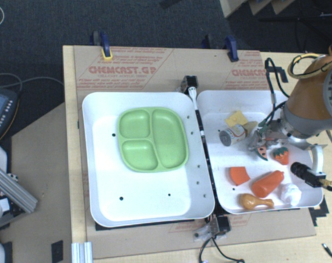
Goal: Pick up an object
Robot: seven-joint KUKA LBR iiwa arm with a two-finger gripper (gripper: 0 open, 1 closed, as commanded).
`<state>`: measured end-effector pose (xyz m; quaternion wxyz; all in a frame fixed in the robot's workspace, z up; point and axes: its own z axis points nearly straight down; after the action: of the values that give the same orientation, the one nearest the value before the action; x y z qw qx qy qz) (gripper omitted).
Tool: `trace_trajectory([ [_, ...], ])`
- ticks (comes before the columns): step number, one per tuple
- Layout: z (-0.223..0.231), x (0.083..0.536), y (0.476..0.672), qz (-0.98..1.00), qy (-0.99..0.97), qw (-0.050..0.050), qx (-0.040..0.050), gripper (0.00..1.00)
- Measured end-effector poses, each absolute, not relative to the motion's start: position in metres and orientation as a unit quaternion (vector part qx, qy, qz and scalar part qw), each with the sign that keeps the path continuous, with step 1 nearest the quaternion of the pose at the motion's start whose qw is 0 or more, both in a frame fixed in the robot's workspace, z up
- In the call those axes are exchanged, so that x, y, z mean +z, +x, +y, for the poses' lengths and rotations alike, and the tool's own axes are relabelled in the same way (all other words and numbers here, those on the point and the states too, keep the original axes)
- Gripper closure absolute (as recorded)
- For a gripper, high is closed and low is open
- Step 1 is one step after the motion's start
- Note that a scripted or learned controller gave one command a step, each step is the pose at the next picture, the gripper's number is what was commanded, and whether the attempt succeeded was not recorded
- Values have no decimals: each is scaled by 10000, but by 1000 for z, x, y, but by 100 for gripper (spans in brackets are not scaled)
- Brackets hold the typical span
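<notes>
1. At the 9 o'clock edge we see dark grey carpet (29,43) carrying a loose cable (23,84), a dark device (1,111) and a metal rail (12,188).
2. The bench top (73,147) is pale wood; a printed cardboard sheet (133,70) lies under both bins, with blue clamps (104,41) along its 12 o'clock edge.
3. The left bin (100,196) holds a green divided plate (153,139), set toward 12 o'clock.
4. The right bin (212,106) holds, from 9 to 3 o'clock: a small can (233,134) on its side, a yellow piece (236,118), an orange block (239,175), a toy drumstick (255,203), an orange bottle-shaped toy (267,183), a strawberry-like toy (281,155) and a white object (291,193).
5. The gripper (263,144) sits low between can and strawberry; whether its fingers are apart or together we cannot tell.
</notes>
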<state>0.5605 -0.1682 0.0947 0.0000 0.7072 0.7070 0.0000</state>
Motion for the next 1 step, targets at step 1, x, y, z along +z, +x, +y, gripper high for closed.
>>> trace_trajectory([
  [1, -168, 156, 569, 7075, 7067, 31, 13, 100],
])
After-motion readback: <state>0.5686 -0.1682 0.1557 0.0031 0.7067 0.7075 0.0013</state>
